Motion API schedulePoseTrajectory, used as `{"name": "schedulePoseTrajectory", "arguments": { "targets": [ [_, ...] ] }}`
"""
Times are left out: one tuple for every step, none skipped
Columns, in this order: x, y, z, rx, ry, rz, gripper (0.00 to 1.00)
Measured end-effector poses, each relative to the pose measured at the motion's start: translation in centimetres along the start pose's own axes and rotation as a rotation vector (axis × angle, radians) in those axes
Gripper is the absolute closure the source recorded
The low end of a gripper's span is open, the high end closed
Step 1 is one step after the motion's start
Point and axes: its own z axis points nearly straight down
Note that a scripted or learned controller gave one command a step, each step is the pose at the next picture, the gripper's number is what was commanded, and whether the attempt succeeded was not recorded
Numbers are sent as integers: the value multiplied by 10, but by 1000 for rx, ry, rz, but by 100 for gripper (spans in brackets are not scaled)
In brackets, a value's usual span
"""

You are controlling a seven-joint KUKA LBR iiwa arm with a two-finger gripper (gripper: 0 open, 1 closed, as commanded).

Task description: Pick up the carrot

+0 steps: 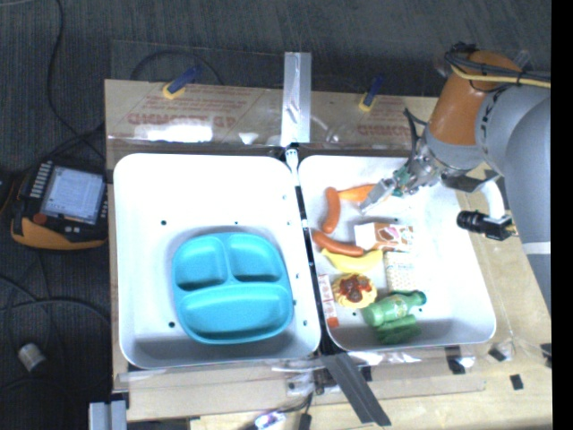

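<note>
The gripper [380, 192] sits in the upper part of the right bin [448, 267], its tips reaching down and left onto the carrot [358, 193], and they are too small and blurred to tell how they stand or whether they grip anything. The carrot lies near the upper middle of the right bin, an orange shape whose right end is covered by the gripper. Just left of it an upright sausage [330, 208] stands along the bin's left wall, and a second sausage [336, 243] slants below it, touching a banana [354, 259]. A small printed box [385, 235] lies right of the banana, with a paler packet [400, 272] under it whose print cannot be read. Lower down sits a yellow round piece with red topping [354, 289], and beside it a green bottle [394, 307] with a darker green thing partly tucked beneath it, near the bin's lower edge. The arm [501, 141] comes in from the upper right and is cut off by the frame's edge; its orange band [457, 106] hangs over the bin's upper right corner. The right side of the right bin is bare white floor, the widest free room there. The left bin [143, 240] holds a blue divided plate [233, 285] in its lower middle, with bare floor around it. A handheld screen unit [63, 200] lies at the far left on the dark floor.
</note>
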Motion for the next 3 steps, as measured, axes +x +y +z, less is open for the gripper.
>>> {"name": "schedulePoseTrajectory", "arguments": {
  "targets": [
    [1, -1, -8, 6, 3, -3, 100],
    [35, 18, -119, 3, 4, -30, 100],
    [37, 19, -128, 2, 4, -33, 100]
  ]
}}
